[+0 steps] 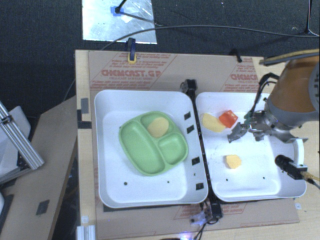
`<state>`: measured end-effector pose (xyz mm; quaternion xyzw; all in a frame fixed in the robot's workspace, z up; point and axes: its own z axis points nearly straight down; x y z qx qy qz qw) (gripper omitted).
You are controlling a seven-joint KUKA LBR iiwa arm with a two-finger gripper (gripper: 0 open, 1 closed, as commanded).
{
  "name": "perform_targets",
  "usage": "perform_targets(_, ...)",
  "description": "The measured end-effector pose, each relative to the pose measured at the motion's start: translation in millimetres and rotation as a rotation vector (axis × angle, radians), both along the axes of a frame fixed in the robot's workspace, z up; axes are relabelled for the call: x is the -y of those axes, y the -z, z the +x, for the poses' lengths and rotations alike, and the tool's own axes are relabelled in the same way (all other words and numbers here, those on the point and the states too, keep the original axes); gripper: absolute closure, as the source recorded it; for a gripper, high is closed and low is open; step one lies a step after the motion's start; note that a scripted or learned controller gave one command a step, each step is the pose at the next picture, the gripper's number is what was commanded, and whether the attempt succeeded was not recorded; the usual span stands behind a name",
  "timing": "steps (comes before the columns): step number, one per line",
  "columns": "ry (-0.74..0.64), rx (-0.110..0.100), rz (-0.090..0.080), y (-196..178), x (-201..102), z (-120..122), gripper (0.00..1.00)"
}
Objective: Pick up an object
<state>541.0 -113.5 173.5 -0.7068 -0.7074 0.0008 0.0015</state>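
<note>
Red block (228, 118) lies in the upper left part of the right bin (260, 186), touching or nearly touching a yellow oblong piece (212, 122) on its left side. A smaller yellow chunk (232, 161) sits lower in the same bin, near its middle and well apart from the other two.

The pincer (234, 135) reaches in from the right of the frame and hangs just below and slightly right of the red block, between it and the yellow chunk. Nothing is seen clamped in it, and from this slant I cannot tell whether it is apart or together. The grey arm (295, 96) with its orange band fills the upper right part of the frame above the bin.

The left bin (107, 184) holds a green divided plate (145, 151), set at a tilt across its middle. A pale yellow lump (158, 127) rests in the plate's upper small compartment.

Both bins stand side by side on the tabletop (210, 69), which is covered by a brown sheet with red lettering.
</note>
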Motion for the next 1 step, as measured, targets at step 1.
perform_targets(1, 0.0, 0.0, 0.0, 55.9, 8.9, 3.1, 0.0)
